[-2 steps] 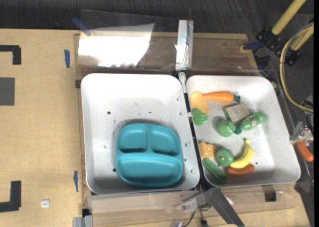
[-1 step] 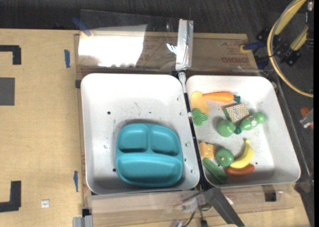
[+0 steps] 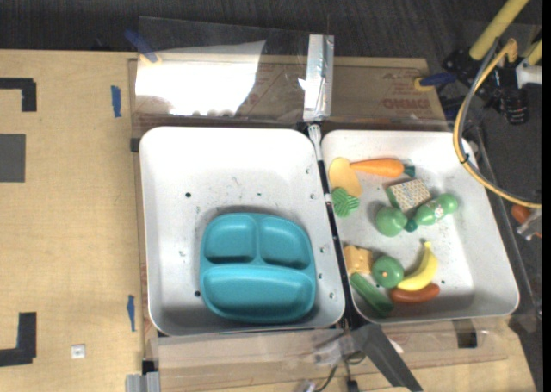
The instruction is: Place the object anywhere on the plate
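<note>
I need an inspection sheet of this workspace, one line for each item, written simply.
Surface: two white bins, left bin and right bin, on a cardboard-covered bench.
Job's things: teal plate with three compartments in the left bin, nothing on it; toy food in the right bin, including carrot, banana and green pieces.
Clutter: clear plastic sheet behind the left bin.
Grippers: nothing seen.
Cables: yellow cable looping at right.
Surroundings: dark carpet, blue tape marks.

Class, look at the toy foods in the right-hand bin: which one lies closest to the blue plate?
The small green ridged piece, against the bin's left wall. The carrot and banana lie farther right of the plate.
</note>
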Robot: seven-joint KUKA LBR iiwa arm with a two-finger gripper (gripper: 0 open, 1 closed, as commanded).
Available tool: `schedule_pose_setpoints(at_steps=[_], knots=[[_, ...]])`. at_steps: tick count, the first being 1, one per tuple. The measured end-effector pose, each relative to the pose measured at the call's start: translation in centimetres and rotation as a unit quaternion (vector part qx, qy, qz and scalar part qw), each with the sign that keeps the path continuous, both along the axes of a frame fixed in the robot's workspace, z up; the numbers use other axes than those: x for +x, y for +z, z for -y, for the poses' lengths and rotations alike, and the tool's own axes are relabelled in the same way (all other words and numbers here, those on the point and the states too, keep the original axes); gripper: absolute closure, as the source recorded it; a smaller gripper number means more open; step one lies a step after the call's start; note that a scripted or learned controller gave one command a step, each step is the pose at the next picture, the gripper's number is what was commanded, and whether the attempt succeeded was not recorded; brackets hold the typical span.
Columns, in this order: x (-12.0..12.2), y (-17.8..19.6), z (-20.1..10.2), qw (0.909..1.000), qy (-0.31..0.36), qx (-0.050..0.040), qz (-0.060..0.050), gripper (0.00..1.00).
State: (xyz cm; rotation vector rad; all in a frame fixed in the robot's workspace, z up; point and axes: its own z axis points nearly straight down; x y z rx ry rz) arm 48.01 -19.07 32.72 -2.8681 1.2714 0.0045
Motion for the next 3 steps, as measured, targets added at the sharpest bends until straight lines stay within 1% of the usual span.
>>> schedule_pose_setpoints(at_steps=[1,2,3], knots=[[0.5,-8.0,1.1,0.9792,0.203,0.0010,0.001,1.00],[0.9,-11.4,3.0,0.9497,0.313,-0.0002,0.003,1.00],[0.7,-12.1,3.0,0.9496,0.313,-0.0002,0.003,1.00]])
